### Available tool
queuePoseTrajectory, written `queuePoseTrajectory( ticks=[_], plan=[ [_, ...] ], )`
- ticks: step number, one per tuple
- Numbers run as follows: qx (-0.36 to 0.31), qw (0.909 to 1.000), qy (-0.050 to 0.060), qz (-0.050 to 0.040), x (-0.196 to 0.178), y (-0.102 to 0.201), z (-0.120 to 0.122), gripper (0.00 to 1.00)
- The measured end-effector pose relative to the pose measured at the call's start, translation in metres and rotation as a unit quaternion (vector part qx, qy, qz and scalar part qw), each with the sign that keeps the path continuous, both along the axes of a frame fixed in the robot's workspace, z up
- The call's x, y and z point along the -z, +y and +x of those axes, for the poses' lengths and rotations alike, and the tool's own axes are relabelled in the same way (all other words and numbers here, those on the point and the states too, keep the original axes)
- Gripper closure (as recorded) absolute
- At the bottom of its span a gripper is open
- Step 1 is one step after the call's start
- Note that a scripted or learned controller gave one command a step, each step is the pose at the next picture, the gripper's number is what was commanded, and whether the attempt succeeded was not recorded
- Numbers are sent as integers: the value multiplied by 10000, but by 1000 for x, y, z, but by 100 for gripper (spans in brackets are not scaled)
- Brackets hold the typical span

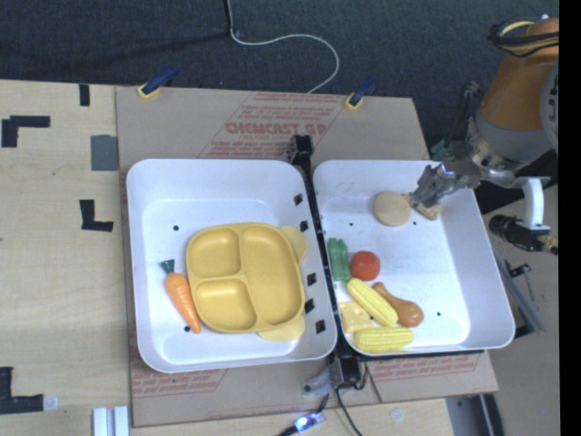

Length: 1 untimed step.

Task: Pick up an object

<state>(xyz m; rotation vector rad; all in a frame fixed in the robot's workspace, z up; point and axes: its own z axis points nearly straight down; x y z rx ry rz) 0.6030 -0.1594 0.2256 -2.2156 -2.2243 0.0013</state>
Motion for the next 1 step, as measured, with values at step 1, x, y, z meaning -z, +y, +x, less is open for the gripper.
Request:
queuePoseTrajectory(
  ticks=[1],
  plan=[
    [9, 10000, 8, -3, 5, 29, -32, 100]
  ],
)
